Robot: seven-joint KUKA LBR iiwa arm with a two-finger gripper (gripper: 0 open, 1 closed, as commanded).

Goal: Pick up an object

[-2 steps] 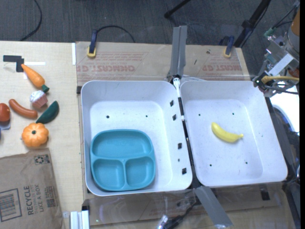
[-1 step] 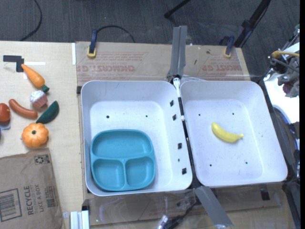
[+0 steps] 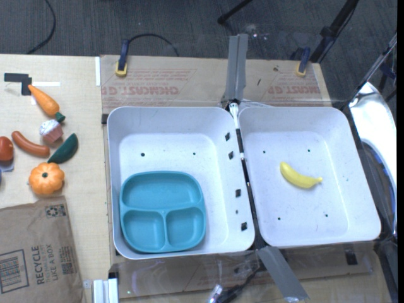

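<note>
Two white bins (image 3: 297, 122) sit on cardboard (image 3: 189, 81), seemingly over dark carpet (image 3: 189, 11).

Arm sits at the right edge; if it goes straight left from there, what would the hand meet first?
Probably the right bin at its right wall, beside the arm; farther in lies the banana. Height is unclear, so it may clear the wall.

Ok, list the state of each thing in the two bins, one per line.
banana: lying flat, loose on the right bin floor, apart from the walls.
blue divided tray: upright, flat in the left bin, near its front-left corner, nothing in its compartments.
</note>
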